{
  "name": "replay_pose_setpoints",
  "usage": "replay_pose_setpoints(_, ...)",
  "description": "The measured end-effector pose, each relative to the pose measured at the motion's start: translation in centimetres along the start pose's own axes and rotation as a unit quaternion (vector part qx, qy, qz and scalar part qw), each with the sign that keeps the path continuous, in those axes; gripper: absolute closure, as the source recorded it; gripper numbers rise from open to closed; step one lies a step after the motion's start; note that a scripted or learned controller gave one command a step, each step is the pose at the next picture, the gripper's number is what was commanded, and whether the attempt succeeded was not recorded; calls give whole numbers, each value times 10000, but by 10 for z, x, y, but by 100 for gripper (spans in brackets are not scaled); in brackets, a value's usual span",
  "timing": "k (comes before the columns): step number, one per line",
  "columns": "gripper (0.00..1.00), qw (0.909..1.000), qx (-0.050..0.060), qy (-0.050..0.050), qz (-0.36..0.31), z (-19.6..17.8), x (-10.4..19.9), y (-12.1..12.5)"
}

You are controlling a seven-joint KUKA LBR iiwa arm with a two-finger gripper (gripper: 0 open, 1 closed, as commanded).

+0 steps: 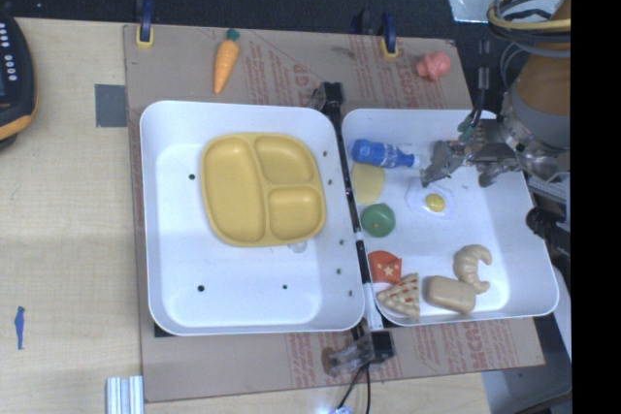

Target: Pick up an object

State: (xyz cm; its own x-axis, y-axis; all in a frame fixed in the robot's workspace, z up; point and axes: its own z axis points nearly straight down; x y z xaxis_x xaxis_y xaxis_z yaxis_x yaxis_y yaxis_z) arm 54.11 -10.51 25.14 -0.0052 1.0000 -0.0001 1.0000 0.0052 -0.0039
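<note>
From my remote station, the grey arm (539, 92) reaches in from the right over the right-hand bin (514, 247), its end effector (471, 165) hanging above the far half of that bin with its dark fingers spread apart — nothing sits between them. Just below and to the left of the fingertips lies a fried-egg toy (434, 203) on the bin floor, apart from the end effector. A blue bottle (380, 153) lies on its side at the bin's far left, with a pale yellow piece (368, 181) just nearer than it and a green ball (377, 220) nearer still, all close to the bin's left wall. Along the near edge I see a red piece (384, 265), a pizza slice (401, 296) touching the rim, a tan bread roll (448, 294) and a croissant (473, 263) resting just beside the roll.

The left-hand bin (175, 286) holds a yellow divided plate (262, 187), lying flat toward its far side. Both bins rest side by side on a brown board (291, 63) on the counter (58, 238). On the board beyond the bins — outside both — lie a toy carrot (225, 61) to the left and a pink toy (434, 65) to the right. A dark handset (15, 78) sits at the counter's far left edge.
</note>
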Motion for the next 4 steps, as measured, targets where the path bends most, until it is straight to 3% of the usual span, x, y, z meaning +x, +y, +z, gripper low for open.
replay_pose_setpoints(1, 0, 10000, 5, 0, -32, 62, 54, 53)
replay_pose_setpoints(2, 0, 10000, 18, 8, -30, 60, 110, 30)
replay_pose_setpoints(3, 0, 10000, -29, -9, 19, 59, 70, 81)
replay_pose_setpoints(4, 0, 10000, 26, -9, 30, 60, 29, 16)
